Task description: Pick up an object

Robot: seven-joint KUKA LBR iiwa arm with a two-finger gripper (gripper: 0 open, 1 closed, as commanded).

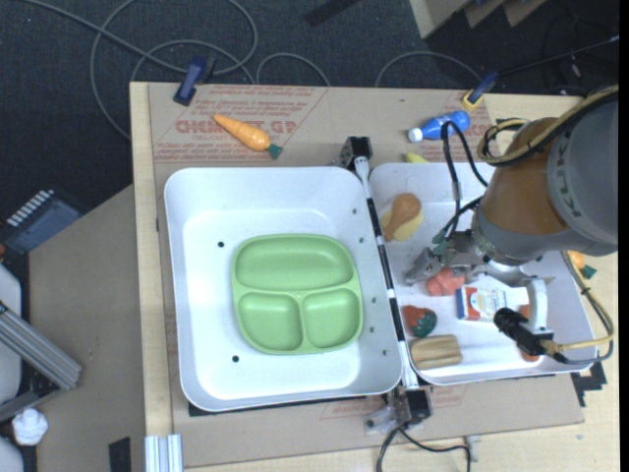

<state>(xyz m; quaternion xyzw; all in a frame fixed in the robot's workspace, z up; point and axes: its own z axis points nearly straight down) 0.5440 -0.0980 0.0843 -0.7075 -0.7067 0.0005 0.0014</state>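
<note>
Fingers of our metal two-finger gripper (429,265) are hovering over the right white bin (550,367), beside a red-pink block (447,283); grip state we cannot tell

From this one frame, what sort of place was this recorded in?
Most likely a robotics lab test bench: two white bins clamped side by side on cardboard, toy food such as a carrot lying about, and loose cables trailing over dark carpet.

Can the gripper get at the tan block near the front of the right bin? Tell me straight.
Probably yes. The tan block lies uncovered in the right bin, with the gripper low in the same bin. The strawberry lies close beside the block and could crowd the fingers.
</note>
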